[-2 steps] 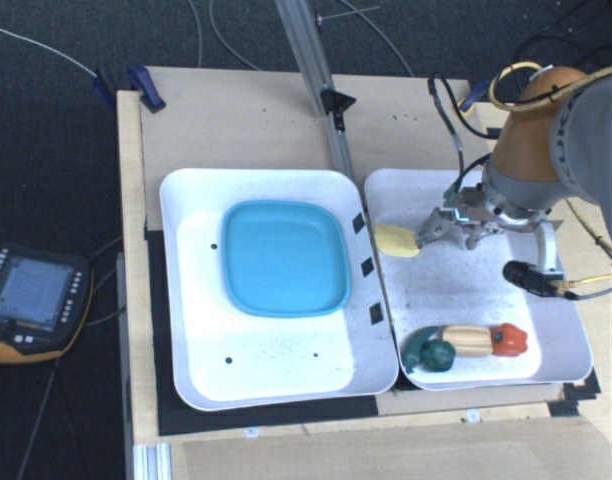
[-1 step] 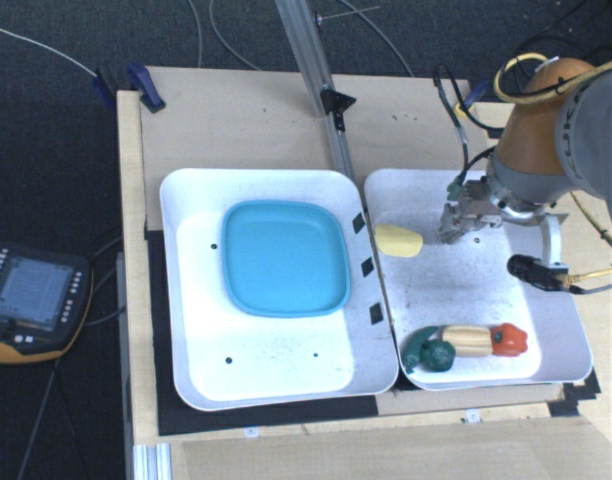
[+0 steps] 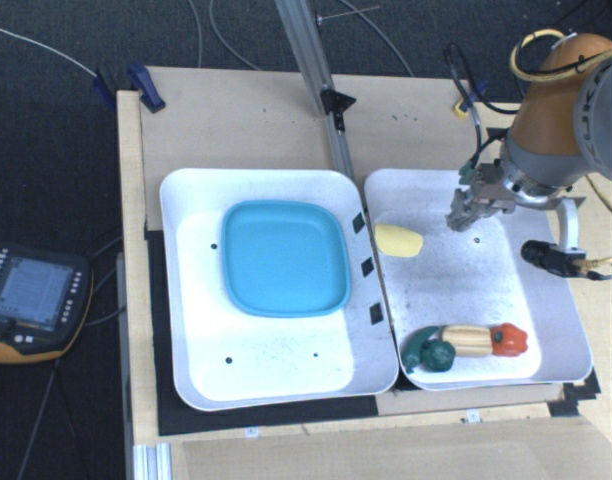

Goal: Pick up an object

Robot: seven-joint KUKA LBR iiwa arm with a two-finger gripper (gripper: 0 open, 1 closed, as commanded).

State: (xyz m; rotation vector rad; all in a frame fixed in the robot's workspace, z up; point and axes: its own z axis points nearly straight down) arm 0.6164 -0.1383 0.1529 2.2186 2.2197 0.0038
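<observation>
The tool (image 3: 470, 211) hangs over the upper part of the right bin (image 3: 546, 313), and nothing is seen between its tips; how far it is open I cannot tell from this slanted view. The nearest thing to pick is the yellow piece (image 3: 398, 240); it lies to the view's left of the tool and a little lower, near the bin's left wall, with its long axis almost across the picture. The other things, a green lump (image 3: 429, 354), a tan roll (image 3: 466, 340) and a red piece (image 3: 509, 339), lie touching in a row along the bin's near edge, well apart from the tool. The bin floor between is flat and white with grey speckles; in my judgement there is enough room around the yellow piece, except on the wall side. The left bin (image 3: 191, 298) holds a blue plate (image 3: 285, 258); both bins rest on the worktop (image 3: 226, 118).
</observation>
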